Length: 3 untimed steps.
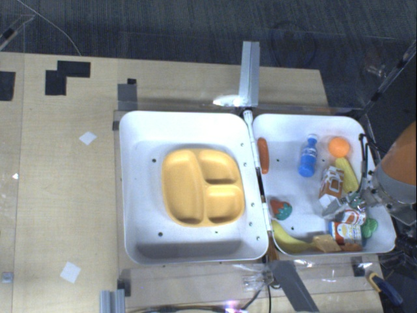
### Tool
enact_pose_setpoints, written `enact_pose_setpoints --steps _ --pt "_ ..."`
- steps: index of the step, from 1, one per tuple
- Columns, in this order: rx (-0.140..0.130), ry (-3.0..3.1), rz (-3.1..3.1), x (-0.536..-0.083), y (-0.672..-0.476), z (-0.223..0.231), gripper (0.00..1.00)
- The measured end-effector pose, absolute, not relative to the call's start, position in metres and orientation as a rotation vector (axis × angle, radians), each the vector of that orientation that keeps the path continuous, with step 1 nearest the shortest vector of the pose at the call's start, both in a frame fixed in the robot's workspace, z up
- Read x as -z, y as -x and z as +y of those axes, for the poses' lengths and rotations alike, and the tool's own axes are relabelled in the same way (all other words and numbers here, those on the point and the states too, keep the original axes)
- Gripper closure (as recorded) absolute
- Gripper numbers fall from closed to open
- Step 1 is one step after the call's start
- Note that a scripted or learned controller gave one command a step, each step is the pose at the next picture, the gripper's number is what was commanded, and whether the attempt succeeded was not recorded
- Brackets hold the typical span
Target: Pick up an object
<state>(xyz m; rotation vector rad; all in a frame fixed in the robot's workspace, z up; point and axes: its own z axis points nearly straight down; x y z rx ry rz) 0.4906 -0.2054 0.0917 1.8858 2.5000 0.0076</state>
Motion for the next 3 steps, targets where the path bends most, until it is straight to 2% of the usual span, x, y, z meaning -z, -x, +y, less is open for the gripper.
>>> enact_pose_setpoints --steps 1,2,3 --pt "-0.010 -1.868 2.503 -0.104 -0.494 -0.205 1.00" --pt "-0.009 -2.050 2.365 -0.212 -0.516 -0.191 1.00" --pt "-0.003 -2.055 2.368 -0.209 -0.515 -0.192 0.00"
